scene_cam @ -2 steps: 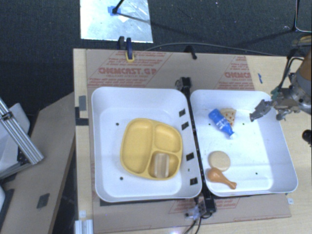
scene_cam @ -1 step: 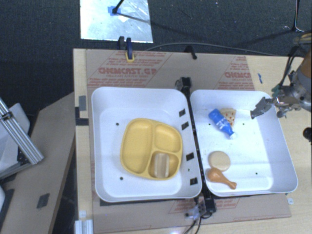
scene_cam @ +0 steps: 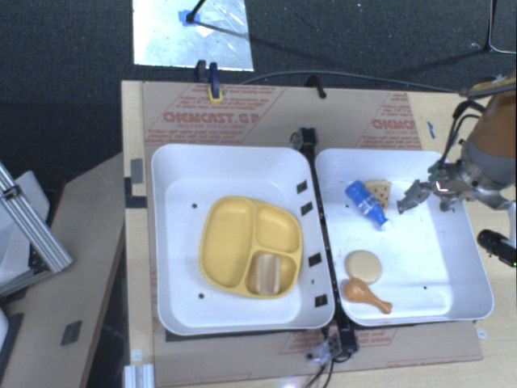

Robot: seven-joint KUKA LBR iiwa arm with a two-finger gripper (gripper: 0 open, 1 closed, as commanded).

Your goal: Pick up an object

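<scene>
Reaching arm: grey KUKA arm comes in from the right edge, orange band above the wrist, over the upper right part of the right bin
Gripper: gripper sits above the right bin floor, just right of the blue bottle, apart from it
Gripper state: fingers look slightly spread with nothing between them, too small and dark to be sure how wide
Blue bottle: lies tilted on the right bin floor, upper left area, near the divider between bins
Yellow sponge piece: pale holed wedge touching the upper right side of the blue bottle, between bottle and gripper
Round tan disc: tan disc on the right bin floor, well below the blue bottle
Drumstick toy: orange-brown drumstick just below the tan disc, touching or nearly touching it, cannot tell which
Left bin: left bin sits just left of the right bin, rims meeting at the black clips
Yellow tray: yellow divided tray lies flat in the left bin, well left of the blue bottle
Tray contents: pale beige block in the lower right compartment of the tray
</scene>
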